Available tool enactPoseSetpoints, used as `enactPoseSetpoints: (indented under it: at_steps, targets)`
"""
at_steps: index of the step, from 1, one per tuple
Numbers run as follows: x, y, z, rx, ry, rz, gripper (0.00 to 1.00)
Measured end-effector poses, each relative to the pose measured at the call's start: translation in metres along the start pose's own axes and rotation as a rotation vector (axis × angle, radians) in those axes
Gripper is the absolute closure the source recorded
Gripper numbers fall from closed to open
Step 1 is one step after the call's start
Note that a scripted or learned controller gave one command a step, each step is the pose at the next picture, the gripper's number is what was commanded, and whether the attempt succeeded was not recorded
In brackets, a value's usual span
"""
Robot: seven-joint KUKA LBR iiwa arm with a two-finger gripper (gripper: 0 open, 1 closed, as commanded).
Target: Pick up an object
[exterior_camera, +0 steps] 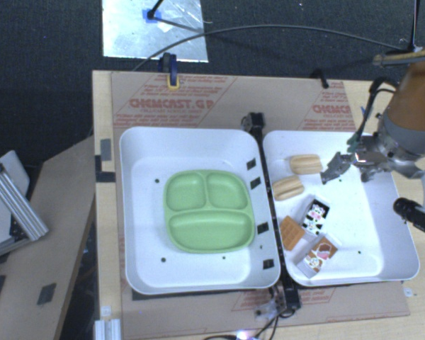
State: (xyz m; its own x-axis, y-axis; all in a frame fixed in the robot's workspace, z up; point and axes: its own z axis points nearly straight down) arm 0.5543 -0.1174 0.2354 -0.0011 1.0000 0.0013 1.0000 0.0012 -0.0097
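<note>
The claw (348, 164) is hovering with fingers spread apart and holding nothing, just right of the upper bread roll (304, 163) in the right bin (397, 261).

Grey arm (405, 142), orange band, dark metal claw (348, 167)
</note>
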Motion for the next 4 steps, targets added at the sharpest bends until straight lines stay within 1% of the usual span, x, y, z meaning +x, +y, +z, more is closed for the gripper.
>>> enactPoseSetpoints:
  at_steps: [1,2,3,4]
  targets:
    - [0.000,0.002,-0.006,-0.011,-0.001,-0.002,0.00]
    - [0.007,0.005,0.038,-0.007,-0.001,-0.001,0.00]
    - [0.012,0.014,0.093,-0.007,-0.001,0.000,0.00]
    - [0.012,0.015,0.145,-0.007,-0.001,0.001,0.00]
